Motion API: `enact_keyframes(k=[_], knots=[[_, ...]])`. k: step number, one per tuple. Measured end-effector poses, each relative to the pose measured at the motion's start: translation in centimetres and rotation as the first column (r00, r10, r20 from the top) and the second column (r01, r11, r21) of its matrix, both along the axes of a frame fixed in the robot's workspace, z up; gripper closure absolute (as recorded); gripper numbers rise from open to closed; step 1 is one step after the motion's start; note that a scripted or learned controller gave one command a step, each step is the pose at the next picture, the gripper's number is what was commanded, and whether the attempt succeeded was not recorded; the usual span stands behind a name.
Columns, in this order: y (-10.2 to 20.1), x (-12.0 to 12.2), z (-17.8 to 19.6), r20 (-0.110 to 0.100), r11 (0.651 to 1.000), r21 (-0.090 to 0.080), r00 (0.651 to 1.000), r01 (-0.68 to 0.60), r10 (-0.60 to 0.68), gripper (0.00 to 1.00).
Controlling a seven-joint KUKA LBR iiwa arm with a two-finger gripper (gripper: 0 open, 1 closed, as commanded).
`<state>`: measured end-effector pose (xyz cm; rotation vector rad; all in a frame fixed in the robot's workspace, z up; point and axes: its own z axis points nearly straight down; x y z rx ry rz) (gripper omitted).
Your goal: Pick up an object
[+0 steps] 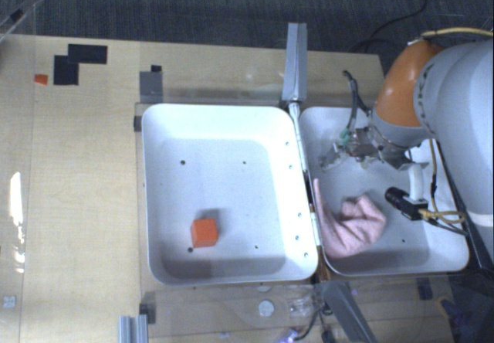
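Note:
An orange block (204, 232) lies in the left bin (158, 179), near its front left corner. A crumpled pink cloth (353, 224) rests in the right bin (448, 256), against the divider at the front. My gripper (345, 153) hangs over the back of the right bin, above and behind the cloth, with a clear gap between it and the cloth. The grey arm with its orange band (401, 90) covers the bin's right side.
A metal divider post (296, 63) stands at the back between the two bins. Black markers (77, 62) and a small red tag (41, 79) sit on the bench at the far left. A black cable connector (405, 202) hangs beside the cloth.

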<state>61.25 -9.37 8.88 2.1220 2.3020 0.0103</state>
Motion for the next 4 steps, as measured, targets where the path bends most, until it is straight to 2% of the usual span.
enact_keyframes(k=[1,2,3,4], knots=[[-3.4,-8.5,4.0,-0.005,1.0,0.001,1.0,0.004,-0.004,0.0],[-3.5,-10.6,0.3,0.007,0.996,-0.002,0.996,-0.094,0.094,0.0],[0.1,-9.3,0.3,0.007,0.981,-0.005,0.981,-0.196,0.196,0.0],[0.2,-9.0,1.6,0.017,0.98,-0.007,0.98,-0.199,0.199,1.0]])
